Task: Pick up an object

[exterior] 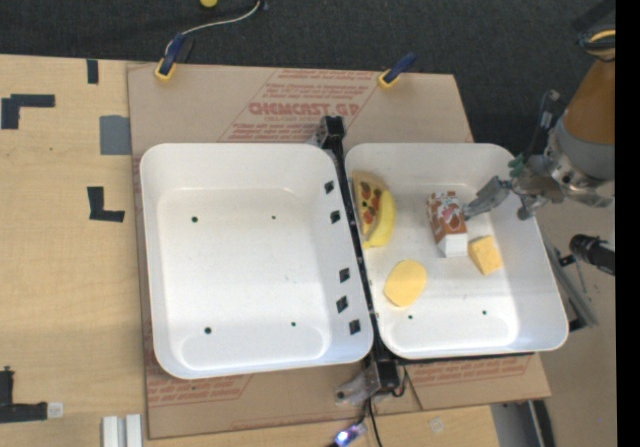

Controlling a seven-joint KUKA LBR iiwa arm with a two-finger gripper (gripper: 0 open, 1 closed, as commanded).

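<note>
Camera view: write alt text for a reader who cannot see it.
A grey robot arm reaches in from the right, its gripper over the right bin near a red-and-white carton. That bin also holds a yellow wedge, a yellow disc and a banana-like toy. The left bin sits alongside.

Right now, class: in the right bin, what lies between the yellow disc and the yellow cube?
In the camera view, only bare white bin floor lies between the yellow disc and the yellow cube; the red-patterned packet sits above that stretch.
</note>
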